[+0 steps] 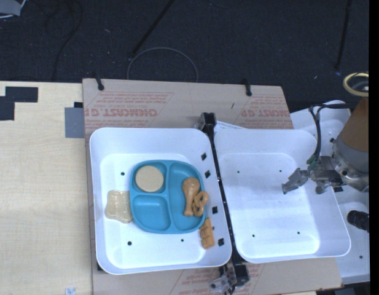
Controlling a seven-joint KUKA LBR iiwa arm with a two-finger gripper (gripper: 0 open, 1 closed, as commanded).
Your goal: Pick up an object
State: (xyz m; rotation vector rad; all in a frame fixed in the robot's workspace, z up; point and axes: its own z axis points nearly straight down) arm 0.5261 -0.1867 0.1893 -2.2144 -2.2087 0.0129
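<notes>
In the left bin (pixel 107 165) lies a blue divided plate (pixel 153 214). A round tan disc (pixel 148 178) rests in its upper-left compartment, and a knobbly tan pretzel-like piece (pixel 194 196) in its right one. A pale bread slice (pixel 118 206) lies on the bin floor against the plate's left edge. A small orange-brown piece (pixel 207 233) sits off the plate's lower-right corner. My gripper (pixel 307 183) hangs over the right side of the right bin (pixel 263 226), far from all these objects. It is open, and nothing is between its fingers.
A raised black-clipped divider (pixel 217 189) runs between the two bins. The bins sit on a cardboard sheet (pixel 177 103) with a wooden bench (pixel 35 195) to the left. Cables and arm hardware (pixel 355 165) crowd the right bin's right edge.
</notes>
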